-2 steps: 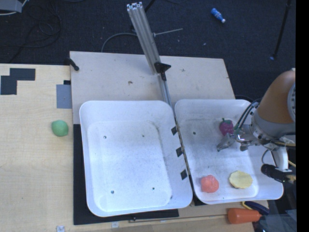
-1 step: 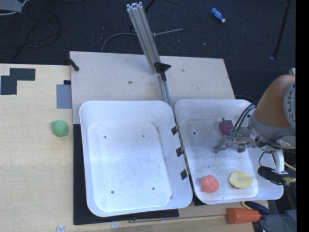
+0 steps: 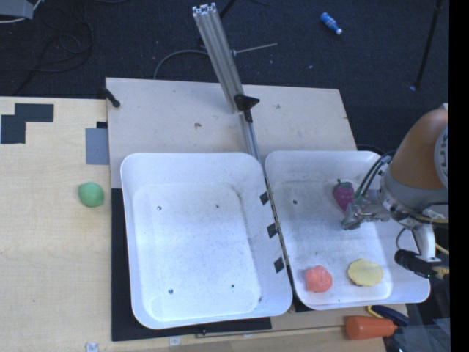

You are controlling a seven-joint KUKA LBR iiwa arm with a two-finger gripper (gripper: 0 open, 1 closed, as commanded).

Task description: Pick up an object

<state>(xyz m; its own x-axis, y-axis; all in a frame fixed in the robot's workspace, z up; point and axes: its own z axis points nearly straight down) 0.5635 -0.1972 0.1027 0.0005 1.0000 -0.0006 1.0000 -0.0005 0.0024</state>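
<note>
Hovering low in the right bin, the end effector sits just beside a small magenta object; we cannot tell its grip state. We judge the object light, rounded, maybe squashy: pinch across its middle.

A robotics lab: two white bins on a bench, cables trailing across dark carpet behind.

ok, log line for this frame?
gripper in right bin | beside purple item | grasp unconfirmed | red, yellow items at front
</note>
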